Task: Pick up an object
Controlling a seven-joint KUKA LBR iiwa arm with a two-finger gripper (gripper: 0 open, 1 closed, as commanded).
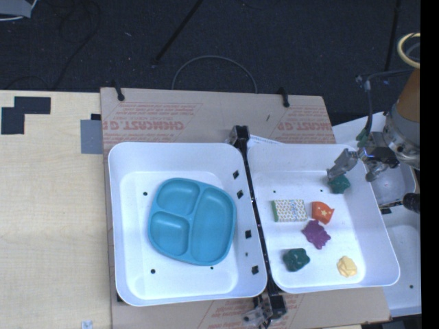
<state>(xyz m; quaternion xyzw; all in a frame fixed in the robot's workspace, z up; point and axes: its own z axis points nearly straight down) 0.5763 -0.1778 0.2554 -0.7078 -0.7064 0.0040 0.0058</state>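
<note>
Your jaws (351, 164) hang over the right bin (374, 197) near its 1 o'clock corner, and from this slant you cannot tell whether they are parted or closed. Just below the near finger sits a small teal piece (339, 183), close to the tip; whether it is touched or gripped is not clear, so do not count it as held.

Judge that piece as light and probably soft or rubbery, lumpy in outline. Take it across its narrowest width, low on its body, so it does not squirt sideways.

Outward from there, toward 7 o'clock, lie an orange piece (323, 212) and a pale patterned block (289, 210) side by side, then a purple piece (316, 234) below them. A dark green lump (296, 259) and a yellow lump (347, 266) rest near the bin's 6 o'clock edge. The block looks stiffest, with flat sides, likely the easiest hold.

At 9 o'clock, the left bin (130, 163) carries a blue divided plate (192, 220), broad, smooth, awkward to pinch.
</note>
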